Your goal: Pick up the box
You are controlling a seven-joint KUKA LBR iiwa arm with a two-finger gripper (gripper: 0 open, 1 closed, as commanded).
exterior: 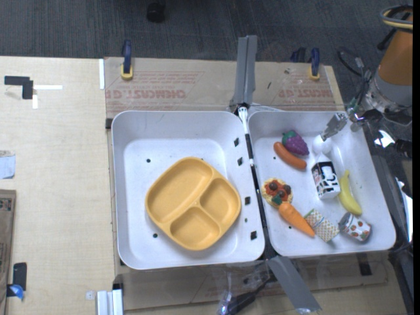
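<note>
The box [321,224] is small, with a checkered pattern, and lies flat near the front of the right bin [377,176], between an orange carrot [296,219] and a small spotted can [356,229]. My gripper [333,127] hangs over the back right corner of that bin, well behind the box and apart from it. Nothing shows in its grasp.
The right bin also holds purple grapes [295,142], a hot dog [289,155], a black-and-white can [325,179], a banana [348,194] and a small pizza [277,190]. A yellow divided plate [192,204] lies in the left bin [125,176]. The arm [399,64] enters from the upper right.
</note>
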